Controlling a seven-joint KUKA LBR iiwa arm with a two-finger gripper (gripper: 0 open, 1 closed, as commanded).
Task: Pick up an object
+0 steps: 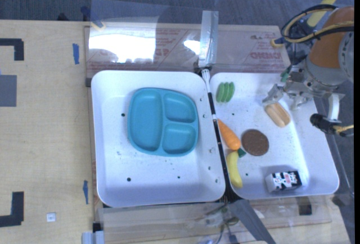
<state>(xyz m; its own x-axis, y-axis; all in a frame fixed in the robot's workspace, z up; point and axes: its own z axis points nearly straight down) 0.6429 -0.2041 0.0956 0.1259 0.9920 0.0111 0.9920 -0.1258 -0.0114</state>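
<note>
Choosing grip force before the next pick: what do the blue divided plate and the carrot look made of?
Blue divided plate: probably moulded plastic, judging by its uniform turquoise colour, soft satin sheen and rounded compartment ridges. Carrot: probably toy plastic, with flat even orange colour, a smooth skin and a green tip; it could be rubber or foam, and the view leaves that open.

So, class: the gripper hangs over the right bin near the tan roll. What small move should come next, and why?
Probably a short descent straight onto the roll. The gripper sits just above the roll's upper end, nothing is between its fingers, and the roll lies apart from the brown disc and carrot, so there looks to be room. A slight shift toward the roll's middle may help.
</note>
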